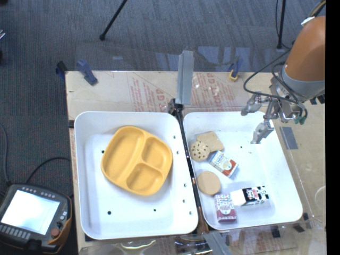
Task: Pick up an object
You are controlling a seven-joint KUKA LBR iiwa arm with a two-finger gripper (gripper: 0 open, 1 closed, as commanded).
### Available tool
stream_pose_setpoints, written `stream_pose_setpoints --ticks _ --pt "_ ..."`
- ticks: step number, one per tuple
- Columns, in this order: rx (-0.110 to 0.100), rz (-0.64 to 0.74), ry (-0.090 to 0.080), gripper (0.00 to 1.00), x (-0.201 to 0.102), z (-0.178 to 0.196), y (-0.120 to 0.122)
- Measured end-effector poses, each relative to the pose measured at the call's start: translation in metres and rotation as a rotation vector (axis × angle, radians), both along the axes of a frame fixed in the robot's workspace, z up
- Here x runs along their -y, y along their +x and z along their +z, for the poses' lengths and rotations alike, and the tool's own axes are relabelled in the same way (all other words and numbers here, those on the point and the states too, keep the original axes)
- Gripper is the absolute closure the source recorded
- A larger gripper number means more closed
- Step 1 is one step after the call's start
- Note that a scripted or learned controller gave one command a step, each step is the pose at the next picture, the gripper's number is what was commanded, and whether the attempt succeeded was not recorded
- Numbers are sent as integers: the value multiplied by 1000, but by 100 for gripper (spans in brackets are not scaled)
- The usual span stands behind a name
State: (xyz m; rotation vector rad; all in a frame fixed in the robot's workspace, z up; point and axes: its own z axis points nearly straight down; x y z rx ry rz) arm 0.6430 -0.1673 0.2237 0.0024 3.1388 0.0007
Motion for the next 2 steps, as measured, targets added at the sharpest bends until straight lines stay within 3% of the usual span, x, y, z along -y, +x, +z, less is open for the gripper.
stream_pose_setpoints --ticks 1,2 --pt "1 31 -1 0 4 15 -99" --pt "-3 -253 0 0 44 -22 -44"
